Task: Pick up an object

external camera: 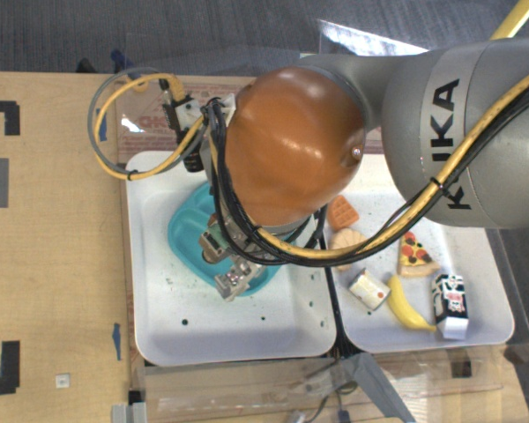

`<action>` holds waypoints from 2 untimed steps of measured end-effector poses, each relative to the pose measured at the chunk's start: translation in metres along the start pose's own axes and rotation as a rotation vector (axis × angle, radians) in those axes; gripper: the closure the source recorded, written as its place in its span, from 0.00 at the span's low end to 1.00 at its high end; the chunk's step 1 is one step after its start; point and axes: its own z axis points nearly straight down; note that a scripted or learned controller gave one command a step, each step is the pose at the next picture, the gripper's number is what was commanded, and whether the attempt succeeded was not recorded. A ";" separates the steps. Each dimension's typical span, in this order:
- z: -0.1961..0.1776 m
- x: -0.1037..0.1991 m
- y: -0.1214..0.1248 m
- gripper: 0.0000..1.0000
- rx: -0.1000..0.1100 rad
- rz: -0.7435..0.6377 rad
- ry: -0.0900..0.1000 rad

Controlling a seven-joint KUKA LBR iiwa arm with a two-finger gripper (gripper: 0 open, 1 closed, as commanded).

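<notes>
The grey arm (441, 122), with its orange band (291, 144), reaches over the left bin (159, 324), and the gripper (232, 278) hangs low above a teal dish (187, 232) lying in that bin's upper middle. Its metal tip sits at the dish's lower edge; whether the fingers are parted or closed, or have hold of anything, I cannot tell. In the right bin (494, 324), beside the left bin, lie an orange piece (342, 211), a pale rounded piece (348, 238), a pizza slice (413, 256), a white block (368, 290), a banana (406, 307) and a black-and-white carton (450, 305). Both bins rest on the tabletop (44, 271).
</notes>
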 end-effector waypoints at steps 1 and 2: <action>0.038 0.001 0.001 1.00 -0.007 -0.156 0.000; 0.171 0.007 -0.002 1.00 0.003 -0.417 0.006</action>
